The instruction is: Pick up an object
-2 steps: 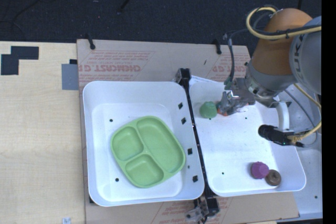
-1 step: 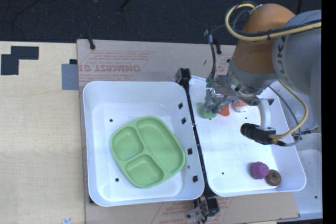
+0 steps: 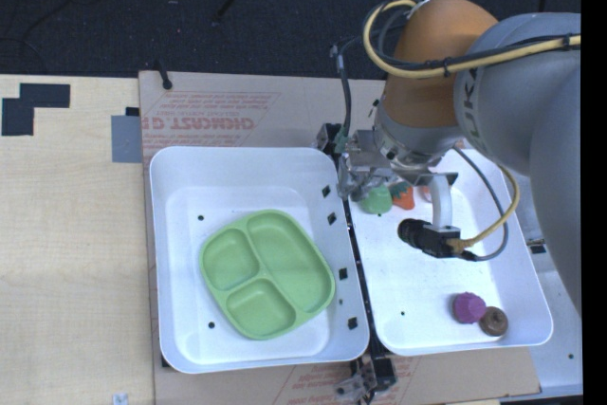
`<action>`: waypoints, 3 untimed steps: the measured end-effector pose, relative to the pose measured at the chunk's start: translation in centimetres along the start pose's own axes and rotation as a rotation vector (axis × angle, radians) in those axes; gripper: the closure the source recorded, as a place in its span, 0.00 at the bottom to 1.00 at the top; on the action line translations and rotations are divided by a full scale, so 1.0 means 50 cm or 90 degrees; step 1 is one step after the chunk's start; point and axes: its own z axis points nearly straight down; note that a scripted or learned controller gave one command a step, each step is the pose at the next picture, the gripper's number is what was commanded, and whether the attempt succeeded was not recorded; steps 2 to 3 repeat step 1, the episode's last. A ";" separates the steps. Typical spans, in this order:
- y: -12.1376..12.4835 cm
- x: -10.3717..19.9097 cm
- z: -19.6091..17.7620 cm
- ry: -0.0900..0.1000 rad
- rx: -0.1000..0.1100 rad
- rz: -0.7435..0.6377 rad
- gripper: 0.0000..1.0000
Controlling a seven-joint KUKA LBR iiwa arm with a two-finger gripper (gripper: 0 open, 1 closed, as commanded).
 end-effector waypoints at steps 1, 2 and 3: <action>-0.014 0.118 0.020 -0.001 0.002 0.001 1.00; -0.014 0.118 0.020 -0.001 0.002 0.001 1.00; -0.014 0.118 0.020 -0.001 0.002 0.001 1.00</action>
